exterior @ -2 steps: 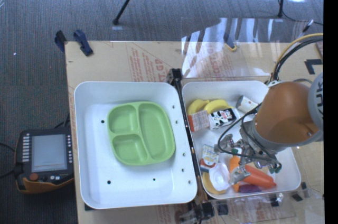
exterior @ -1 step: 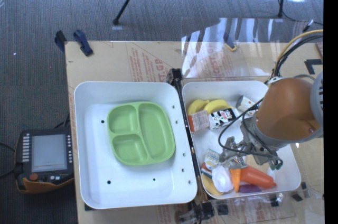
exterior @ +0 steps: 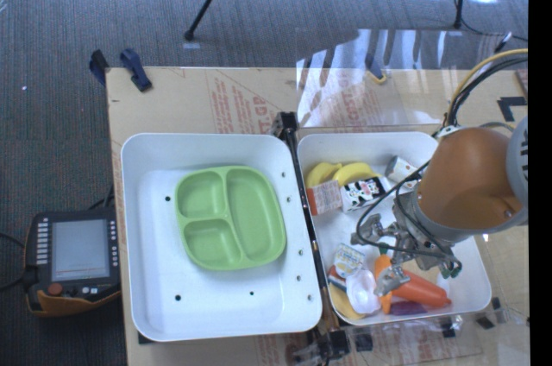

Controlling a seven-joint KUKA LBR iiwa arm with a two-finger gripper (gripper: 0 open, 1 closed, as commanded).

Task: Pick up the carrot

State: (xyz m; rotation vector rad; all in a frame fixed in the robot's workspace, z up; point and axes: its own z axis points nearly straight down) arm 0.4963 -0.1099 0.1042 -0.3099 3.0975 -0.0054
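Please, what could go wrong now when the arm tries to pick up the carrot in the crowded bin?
1. The carrot lies close to the bin wall, so a finger may hit the wall.
2. A white spoon-like item and a small packet crowd the carrot's left end; the gripper may catch them instead.

Carrot [exterior: 420,290] hemmed by white spoon [exterior: 362,293], bin wall [exterior: 483,287]; left bin [exterior: 155,183] roomy around green plate [exterior: 230,216]
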